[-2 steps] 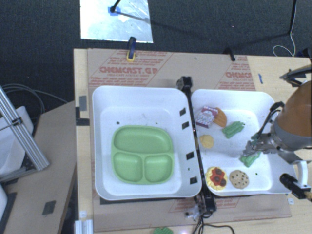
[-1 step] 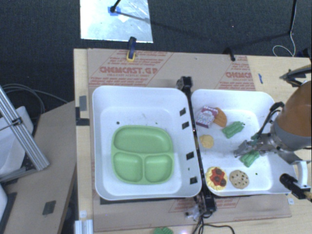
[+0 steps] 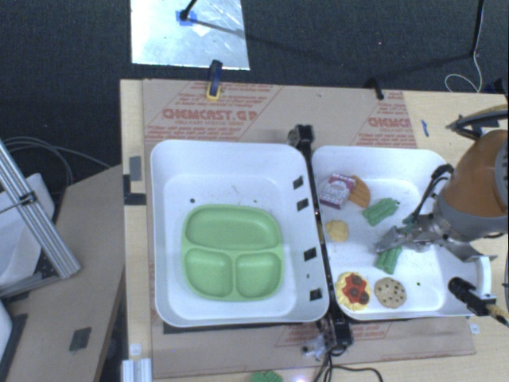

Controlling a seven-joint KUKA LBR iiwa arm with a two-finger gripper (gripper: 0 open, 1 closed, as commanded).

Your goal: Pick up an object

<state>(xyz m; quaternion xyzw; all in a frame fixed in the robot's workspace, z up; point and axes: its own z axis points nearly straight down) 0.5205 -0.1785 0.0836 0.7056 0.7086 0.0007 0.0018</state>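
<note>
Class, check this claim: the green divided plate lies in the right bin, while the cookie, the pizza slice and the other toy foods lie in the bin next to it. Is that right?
Not quite. The camera view shows the green divided plate in the left bin, not the right. The rest holds: the cookie, the pizza slice and the other toy foods lie in the bin next to it, the right bin.

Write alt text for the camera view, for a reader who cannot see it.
A grey and orange arm reaches from the right, its gripper low over a green toy in the right bin, which also holds a pizza, a cookie and other toy food. The left bin holds a green divided tray.
</note>
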